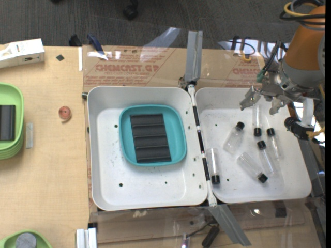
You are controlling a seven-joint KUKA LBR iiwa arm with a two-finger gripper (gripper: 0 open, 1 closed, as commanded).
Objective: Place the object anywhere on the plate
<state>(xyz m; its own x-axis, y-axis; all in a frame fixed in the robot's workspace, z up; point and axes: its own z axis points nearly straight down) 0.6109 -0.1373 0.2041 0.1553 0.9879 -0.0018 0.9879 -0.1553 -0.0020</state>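
Clear plastic vials [257, 154] with black caps, the task's things, lie scattered flat on the floor of the right bin [289, 192]. Several run roughly top to bottom in the view; one at the left [232, 138] tilts with its cap up and to the right, and one [212, 165] lies along the bin's left wall, cap toward the near edge. Bare white floor stays open near the front rim and in the upper left corner. The gripper [262, 98] hangs over the bin's far right part, above the vials; its fingers stand apart with nothing between them. In the left bin [103, 190] a teal plate [125, 138] sits near the middle, carrying a dark ribbed block [150, 137] whose long axis runs top to bottom, with white floor all around it.
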